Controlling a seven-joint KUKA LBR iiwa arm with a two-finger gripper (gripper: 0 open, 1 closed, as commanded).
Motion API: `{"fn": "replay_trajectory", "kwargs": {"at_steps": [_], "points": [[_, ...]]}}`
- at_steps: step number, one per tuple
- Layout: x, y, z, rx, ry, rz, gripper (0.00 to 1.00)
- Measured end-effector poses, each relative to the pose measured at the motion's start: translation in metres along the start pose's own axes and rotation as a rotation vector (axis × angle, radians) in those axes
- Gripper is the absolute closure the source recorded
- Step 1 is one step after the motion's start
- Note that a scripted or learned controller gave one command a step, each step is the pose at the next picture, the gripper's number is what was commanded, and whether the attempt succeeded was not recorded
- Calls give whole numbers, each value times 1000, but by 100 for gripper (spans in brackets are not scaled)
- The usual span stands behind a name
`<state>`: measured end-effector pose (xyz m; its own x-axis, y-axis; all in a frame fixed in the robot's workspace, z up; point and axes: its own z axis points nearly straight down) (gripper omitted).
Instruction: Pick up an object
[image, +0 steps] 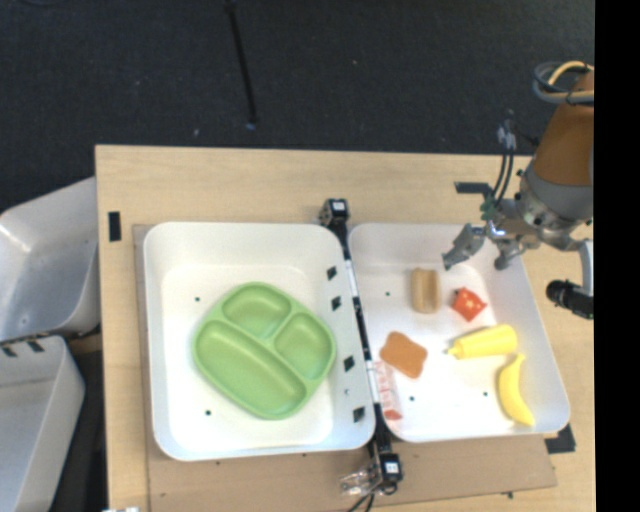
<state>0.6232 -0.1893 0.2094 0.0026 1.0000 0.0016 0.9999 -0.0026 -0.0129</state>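
1. I see the gripper (483, 247) over the far right part of the right bin (400, 246), at the end of the grey arm (560, 160) with its orange band, which comes in from the right.
2. Its fingers (460, 248) stand apart, one splayed to each side, with nothing between them.
3. Using the right bin as my landmark: a tan bread-roll piece (425, 290) lies upright near its middle, below and left of the gripper and apart from it.
4. A small red item (468, 303) sits just right of the roll, almost straight below the gripper.
5. A yellow bottle-like object (484, 343) lies on its side nearer the bin's front, just below the red item.
6. A banana (514, 390) curves in the bin's front right corner, close beside the yellow object.
7. An orange-brown flat piece (403, 354) lies toward the bin's left front, and a red-and-white packet (386, 392) lies along its left wall near the front.
8. The things in the right bin lie apart enough that none covers another; the red item and the yellow object are the closest pair.
9. Left of the right bin, the left bin (180, 250) holds a green divided plate (264, 348), well apart from the gripper.
10. Both bins sit on the wooden worktop (200, 180); a black clip (334, 212) marks the far end of the seam between them.
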Motion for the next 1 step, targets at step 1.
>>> {"fn": "replay_trajectory", "kwargs": {"at_steps": [1], "points": [[0, 3, -9, -14, -3, -4, 0]]}}
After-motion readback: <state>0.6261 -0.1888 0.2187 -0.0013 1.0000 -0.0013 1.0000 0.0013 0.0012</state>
